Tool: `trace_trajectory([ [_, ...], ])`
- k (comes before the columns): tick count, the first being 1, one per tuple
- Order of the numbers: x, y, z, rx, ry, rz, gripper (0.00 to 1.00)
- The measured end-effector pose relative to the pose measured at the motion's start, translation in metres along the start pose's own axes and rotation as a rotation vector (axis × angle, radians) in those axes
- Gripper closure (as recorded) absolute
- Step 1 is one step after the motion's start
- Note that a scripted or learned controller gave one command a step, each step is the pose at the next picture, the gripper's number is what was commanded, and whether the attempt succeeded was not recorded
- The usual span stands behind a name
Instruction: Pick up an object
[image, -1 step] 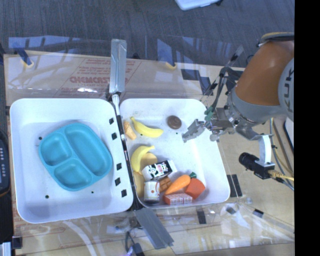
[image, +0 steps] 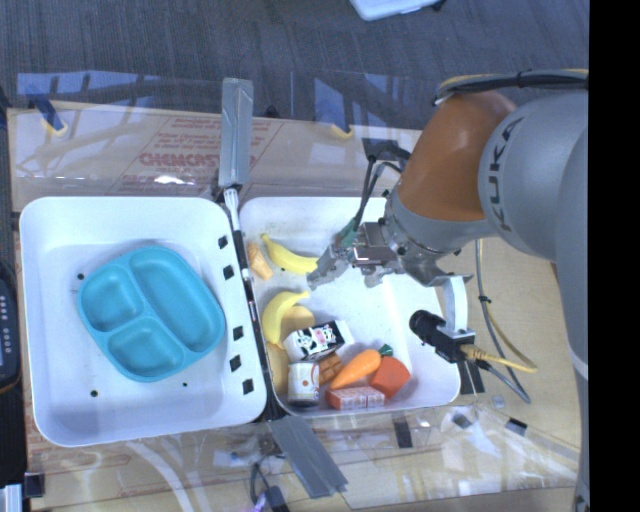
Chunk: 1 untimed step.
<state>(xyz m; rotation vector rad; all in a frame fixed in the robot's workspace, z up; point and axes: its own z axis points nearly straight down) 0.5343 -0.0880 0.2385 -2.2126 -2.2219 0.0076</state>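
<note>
The arm (image: 500, 180) comes in from 3 o'clock, its orange band above the right bin (image: 300, 212), which sits beside the left bin (image: 40, 330) on the surface (image: 120, 150). The left bin holds a blue divided plate (image: 150, 312), lying near its middle.

The gripper (image: 325, 268) hangs over the upper half of the right bin, pointing toward 8 o'clock. Its fingers look close together with nothing between them, though the slant makes the gap hard to judge.

The objects crowd the left and lower parts of the right bin. A banana (image: 285, 258) lies just at 9 o'clock of the gripper tip, very near or touching it; which one cannot be told. A second banana (image: 280, 315) lies at 7 o'clock of the gripper, a little apart. Below that, toward 6 o'clock, sit a black-and-white carton (image: 313, 340), a carrot (image: 355, 368), an orange-red block (image: 392, 376), a small white cup (image: 303, 380) and a red box (image: 355, 398), packed together against the bin's lower wall. A small orange piece (image: 259, 262) rests against the left wall, at 9 o'clock of the first banana.
</note>
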Motion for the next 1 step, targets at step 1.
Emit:
trace_trajectory([
  [1, -0.0119, 0.0325, 0.1354, -0.015, 0.0, -0.06, 0.0],
])
